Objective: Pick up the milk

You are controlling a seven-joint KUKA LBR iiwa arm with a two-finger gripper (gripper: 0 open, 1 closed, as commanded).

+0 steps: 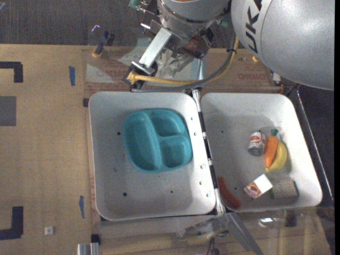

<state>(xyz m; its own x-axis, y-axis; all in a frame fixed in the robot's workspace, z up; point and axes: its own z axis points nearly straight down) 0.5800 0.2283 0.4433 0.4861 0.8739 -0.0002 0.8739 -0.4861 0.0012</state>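
The gripper (183,51) hangs high at the far side of the bench, above the far rims where the 2 bins meet. The wrist hides so much of it that we cannot tell whether it is open or closed, and we see nothing in its hold. Below it, toward the view's left, the left bin (101,185) holds a teal divided plate (158,141), which we need not touch. The milk carton (258,186), a small white box with a red-orange face, lies at the near side of the right bin (234,110). It seems tipped on its side, though the picture is too coarse for us to be sure. That puts it well apart from the gripper, nearer the camera and further to the view's right, across most of the bin's depth. A grey-green block (285,189) sits just beside the carton, a red pepper (228,192) lies by the near inner wall, and 1 can (257,142), a carrot (271,147) and a banana (280,158) cluster further back. We judge the step in hand to be the approach. To do it well, we would cross the bin at height, clear of that cluster, and arrive opened. We would then line the gripper up across the carton's shorter side and descend straight onto its middle, so that neither the block nor the pepper gets nudged.
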